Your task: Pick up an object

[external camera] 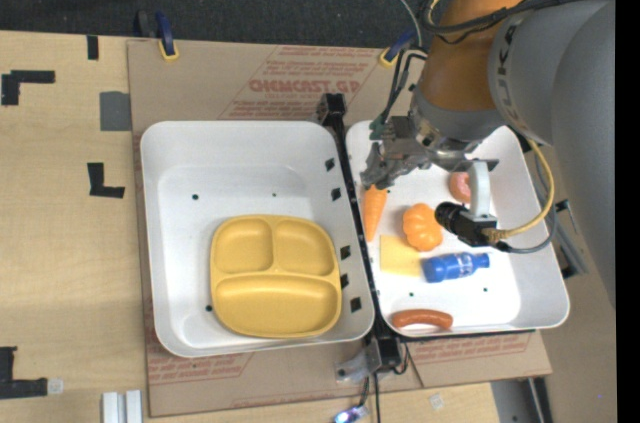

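My gripper (385,169) hangs low over the back left part of the right bin (535,306), its dark fingers (373,173) just above the top end of an orange carrot (373,212) that lies along the bin's left wall. An orange pumpkin-like toy (421,225) sits right of the carrot. A pale yellow flat slab (397,255) lies below it, a blue bottle (454,266) on its side to the right, and a red-brown sausage (421,319) near the front edge. A pink thing (459,184) shows partly behind the wrist.
The left bin (165,161) holds a yellow divided plate (275,274) in its front half. The two bins share a narrow wall with black clips (349,201). The arm's grey body covers the right bin's back right corner.
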You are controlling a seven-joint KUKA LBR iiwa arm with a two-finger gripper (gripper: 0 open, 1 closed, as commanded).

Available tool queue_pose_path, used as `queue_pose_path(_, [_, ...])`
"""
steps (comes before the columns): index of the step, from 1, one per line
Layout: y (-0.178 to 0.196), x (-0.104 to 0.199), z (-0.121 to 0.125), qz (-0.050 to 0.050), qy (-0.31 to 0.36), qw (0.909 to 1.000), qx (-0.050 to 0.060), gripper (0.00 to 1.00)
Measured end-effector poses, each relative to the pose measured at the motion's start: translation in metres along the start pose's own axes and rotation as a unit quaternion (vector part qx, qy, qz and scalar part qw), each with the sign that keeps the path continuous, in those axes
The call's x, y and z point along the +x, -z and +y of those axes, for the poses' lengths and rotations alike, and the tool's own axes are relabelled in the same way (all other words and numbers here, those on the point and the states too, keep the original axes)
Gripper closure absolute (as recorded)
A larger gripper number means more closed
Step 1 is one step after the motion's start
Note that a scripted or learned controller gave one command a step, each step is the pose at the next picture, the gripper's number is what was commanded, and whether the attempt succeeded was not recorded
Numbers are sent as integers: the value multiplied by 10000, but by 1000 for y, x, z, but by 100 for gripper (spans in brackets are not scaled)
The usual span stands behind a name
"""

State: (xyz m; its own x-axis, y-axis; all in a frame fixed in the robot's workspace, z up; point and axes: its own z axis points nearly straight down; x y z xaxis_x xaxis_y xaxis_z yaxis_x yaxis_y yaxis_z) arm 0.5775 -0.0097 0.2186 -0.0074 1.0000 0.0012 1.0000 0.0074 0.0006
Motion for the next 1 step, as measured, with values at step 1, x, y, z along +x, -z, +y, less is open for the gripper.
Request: queue_pose_path(1, [-7,48,11,-2,-4,10000,12,100])
